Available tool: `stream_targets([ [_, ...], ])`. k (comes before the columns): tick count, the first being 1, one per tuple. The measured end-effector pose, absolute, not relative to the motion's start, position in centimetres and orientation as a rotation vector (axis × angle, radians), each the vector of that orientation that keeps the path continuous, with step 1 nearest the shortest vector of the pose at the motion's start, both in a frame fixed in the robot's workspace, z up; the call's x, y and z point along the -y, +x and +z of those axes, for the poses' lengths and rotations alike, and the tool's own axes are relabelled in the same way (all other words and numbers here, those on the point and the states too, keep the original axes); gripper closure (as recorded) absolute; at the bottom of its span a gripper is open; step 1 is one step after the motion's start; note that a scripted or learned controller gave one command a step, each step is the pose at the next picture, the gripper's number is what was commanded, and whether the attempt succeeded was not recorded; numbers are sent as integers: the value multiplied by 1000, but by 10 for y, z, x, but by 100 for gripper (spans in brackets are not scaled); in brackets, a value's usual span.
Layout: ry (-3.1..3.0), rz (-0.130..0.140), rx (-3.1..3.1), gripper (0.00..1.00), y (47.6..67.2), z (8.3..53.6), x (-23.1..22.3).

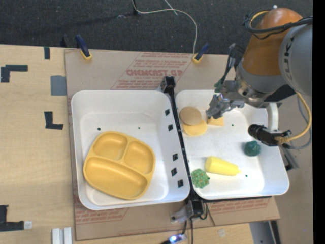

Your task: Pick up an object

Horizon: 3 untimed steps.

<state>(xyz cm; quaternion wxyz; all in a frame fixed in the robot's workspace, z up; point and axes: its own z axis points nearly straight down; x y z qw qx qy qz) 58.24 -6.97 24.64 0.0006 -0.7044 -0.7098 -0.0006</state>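
My gripper (215, 111) hangs over the back of the right bin (264, 187), its dark fingers pointing down beside a small yellow block (217, 121). Just left of it lie a tan round piece (191, 115) and a yellow round piece (195, 128), overlapping. Toward the front of this bin rest a yellow corn cob (222, 166), a green broccoli floret (199, 177) and a dark green lump (252, 148). Nothing shows between the fingers.
The left bin (89, 105) holds a yellow divided plate (119, 164). A black divider (174, 136) runs between the bins. Blue clamps (83, 47) (201, 52) pin the cardboard base at the back. A black cable fitting (264, 134) sticks out over the right bin.
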Motion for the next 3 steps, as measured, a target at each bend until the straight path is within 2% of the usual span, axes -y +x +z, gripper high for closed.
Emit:
stream_targets([
  [1,-2214,4,2225,100,589,231,18],
  [3,-2212,0,2229,100,600,240,-97],
])
